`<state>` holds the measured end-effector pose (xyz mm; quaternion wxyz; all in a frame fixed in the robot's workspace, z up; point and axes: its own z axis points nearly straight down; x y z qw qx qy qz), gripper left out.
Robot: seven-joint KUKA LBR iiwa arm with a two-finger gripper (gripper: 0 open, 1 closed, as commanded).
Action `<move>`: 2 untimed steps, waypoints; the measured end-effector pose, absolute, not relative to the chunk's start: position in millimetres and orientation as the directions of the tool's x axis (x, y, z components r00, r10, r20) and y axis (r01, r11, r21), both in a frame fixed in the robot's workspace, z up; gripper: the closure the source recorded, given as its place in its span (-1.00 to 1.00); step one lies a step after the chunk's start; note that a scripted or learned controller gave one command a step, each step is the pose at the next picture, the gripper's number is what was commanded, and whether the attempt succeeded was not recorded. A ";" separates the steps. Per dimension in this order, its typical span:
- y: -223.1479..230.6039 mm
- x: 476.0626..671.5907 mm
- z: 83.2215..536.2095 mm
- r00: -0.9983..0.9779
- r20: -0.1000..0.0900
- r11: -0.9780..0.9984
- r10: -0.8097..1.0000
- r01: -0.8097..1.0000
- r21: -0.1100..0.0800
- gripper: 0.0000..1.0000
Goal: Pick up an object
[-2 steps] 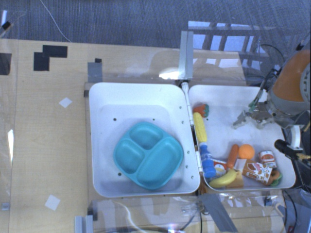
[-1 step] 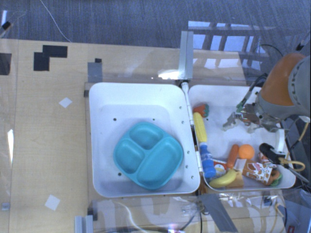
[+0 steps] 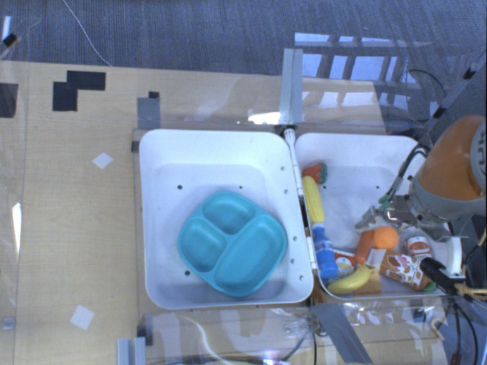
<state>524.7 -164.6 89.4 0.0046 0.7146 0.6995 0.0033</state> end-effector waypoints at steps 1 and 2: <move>-163.4 551.1 132.6 -0.162 -0.001 0.162 0.987 0.987 0.006 -1.00; -163.0 553.2 144.2 -0.163 -0.003 0.163 0.987 0.986 0.012 1.00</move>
